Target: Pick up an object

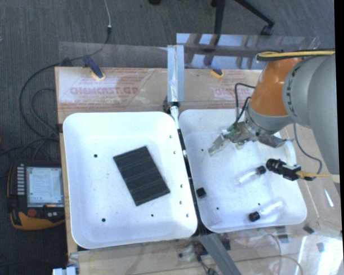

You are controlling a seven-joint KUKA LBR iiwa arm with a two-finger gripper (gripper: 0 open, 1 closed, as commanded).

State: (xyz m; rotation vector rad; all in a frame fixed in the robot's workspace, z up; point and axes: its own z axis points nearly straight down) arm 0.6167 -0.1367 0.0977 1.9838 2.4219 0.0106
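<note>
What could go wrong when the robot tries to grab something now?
1. The gripper is over a bare patch of the right bin, so closing there would likely catch nothing.
2. The two clear tubes, one mid-bin and one near the front edge, look round and may roll away if nudged.
3. The small black piece lies close to the bin's left wall, which could block the grab.

Red lettering crossed the cardboard sheet [111,88] at eleven o'clock, too blurred to read; the pendant screen [44,186] at nine o'clock was equally illegible.
</note>
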